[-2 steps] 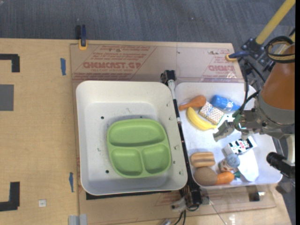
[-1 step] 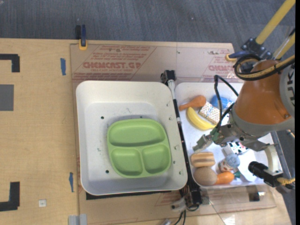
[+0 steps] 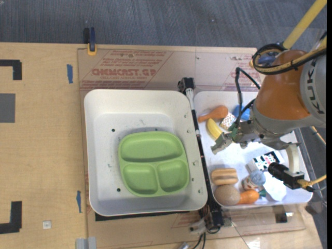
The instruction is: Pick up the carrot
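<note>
carrot at far left of right bin, gripper close by

orange, smooth and tapered: carrot (image 3: pixel 218 112), thick end toward the arm, thin end toward the bin's left wall. lying flat in the far left part of the right bin (image 3: pixel 236 160), not lifted. possibly a second carrot-like orange piece (image 3: pixel 249 196) at the near edge of the same bin, with a bit of green at its right end, too small to tell apart for sure.

just on the near side of the carrot, touching or nearly so: a yellow banana (image 3: pixel 213 128), slanted. to the right of the carrot tip's thick end, a small white-and-brown block (image 3: pixel 228 121) and something blue (image 3: pixel 237 111), partly hidden by the arm.

hanging over the middle of the right bin: gripper (image 3: pixel 220 143), near the banana's near end, apart from the carrot, with the banana between the two. nothing seen held. how wide it stands: cannot tell from this angle. grey arm with orange band (image 3: pixel 277 95) covering much of the bin's right half.

nearer the camera in that bin: a bun (image 3: pixel 224 176), a round brown ball (image 3: pixel 227 195) right against it, a small grey-blue object (image 3: pixel 255 179), a black-and-white card (image 3: pixel 264 161).

in the left bin (image 3: pixel 104 100): a green divided plate (image 3: pixel 153 162), well apart from the carrot.
</note>
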Robot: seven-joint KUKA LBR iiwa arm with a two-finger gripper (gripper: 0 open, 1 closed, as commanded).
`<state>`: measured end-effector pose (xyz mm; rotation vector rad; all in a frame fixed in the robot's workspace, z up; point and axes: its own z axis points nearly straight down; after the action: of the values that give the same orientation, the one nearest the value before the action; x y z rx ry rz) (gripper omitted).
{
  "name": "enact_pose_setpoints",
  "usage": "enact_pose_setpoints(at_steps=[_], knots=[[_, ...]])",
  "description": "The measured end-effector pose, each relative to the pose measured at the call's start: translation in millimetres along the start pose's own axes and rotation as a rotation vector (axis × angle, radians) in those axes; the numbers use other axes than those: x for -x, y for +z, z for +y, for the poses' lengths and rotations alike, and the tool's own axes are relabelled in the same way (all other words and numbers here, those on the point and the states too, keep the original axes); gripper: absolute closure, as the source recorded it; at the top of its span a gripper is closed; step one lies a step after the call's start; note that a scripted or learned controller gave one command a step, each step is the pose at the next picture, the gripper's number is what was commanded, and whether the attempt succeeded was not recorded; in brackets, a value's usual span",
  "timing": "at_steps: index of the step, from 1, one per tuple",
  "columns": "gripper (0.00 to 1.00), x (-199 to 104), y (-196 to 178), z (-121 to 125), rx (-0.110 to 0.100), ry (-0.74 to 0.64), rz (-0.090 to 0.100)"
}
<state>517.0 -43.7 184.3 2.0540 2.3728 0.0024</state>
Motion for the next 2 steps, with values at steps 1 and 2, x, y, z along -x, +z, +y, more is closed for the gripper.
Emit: enact_pose_setpoints(at_steps=[1,2], knots=[[0.0,-9,-114,79,0.012,-0.055,-0.002],[0.0,-34,6,96,-0.016,-0.075,0.005]])
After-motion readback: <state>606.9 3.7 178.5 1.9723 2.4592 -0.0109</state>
